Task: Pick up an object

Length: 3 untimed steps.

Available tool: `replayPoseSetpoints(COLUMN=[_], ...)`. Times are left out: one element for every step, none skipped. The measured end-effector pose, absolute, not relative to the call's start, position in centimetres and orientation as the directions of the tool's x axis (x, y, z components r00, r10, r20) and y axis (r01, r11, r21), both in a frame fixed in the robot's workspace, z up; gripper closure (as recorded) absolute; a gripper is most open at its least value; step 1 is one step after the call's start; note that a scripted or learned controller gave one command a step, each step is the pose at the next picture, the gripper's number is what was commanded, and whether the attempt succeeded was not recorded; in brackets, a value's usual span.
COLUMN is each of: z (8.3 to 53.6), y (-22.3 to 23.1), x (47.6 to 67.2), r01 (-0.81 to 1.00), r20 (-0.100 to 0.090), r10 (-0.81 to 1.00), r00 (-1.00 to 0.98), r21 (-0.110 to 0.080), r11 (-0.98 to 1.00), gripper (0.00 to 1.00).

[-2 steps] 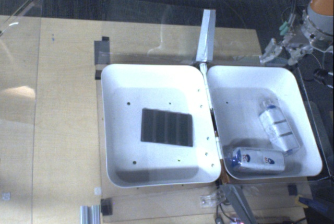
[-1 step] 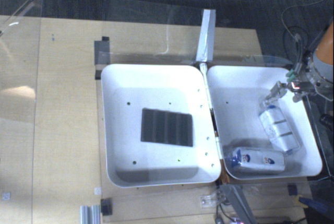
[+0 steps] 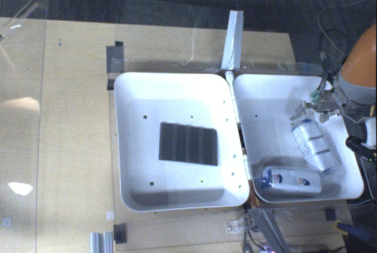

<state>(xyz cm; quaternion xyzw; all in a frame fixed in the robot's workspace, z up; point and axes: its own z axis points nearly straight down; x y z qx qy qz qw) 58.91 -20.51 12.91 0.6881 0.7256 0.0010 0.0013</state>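
Observation:
A clear plastic bottle (image 3: pixel 314 145) lies in the right bin (image 3: pixel 262 122), pointing from upper left to lower right. A white tube with a blue end (image 3: pixel 291 180) lies along the bin's near wall. My gripper (image 3: pixel 321 105) hangs over the right bin's far right part, just above the clear bottle's upper end. The orange band of the arm (image 3: pixel 360 60) is behind it at the right edge.
The left bin (image 3: pixel 135 98) has a dark ribbed rectangular pad (image 3: pixel 188 143) on its floor. A metal divider post (image 3: pixel 232 39) stands behind the seam between the bins. Cables (image 3: pixel 268 237) lie below the right bin.

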Motion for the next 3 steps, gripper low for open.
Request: replayPoseSetpoints(z=[8.83, 8.85, 8.84], y=[-20.52, -20.42, -20.43], x=[58.38, 59.10, 59.10], r01=[0.995, 0.966, 0.966], r20=[-0.003, -0.004, -0.004], r10=[0.995, 0.966, 0.966], r00=[-0.102, -0.259, -0.259], r21=[0.010, 0.009, 0.009], r11=[0.102, 0.259, 0.259], gripper=[0.00, 0.00, 0.00])
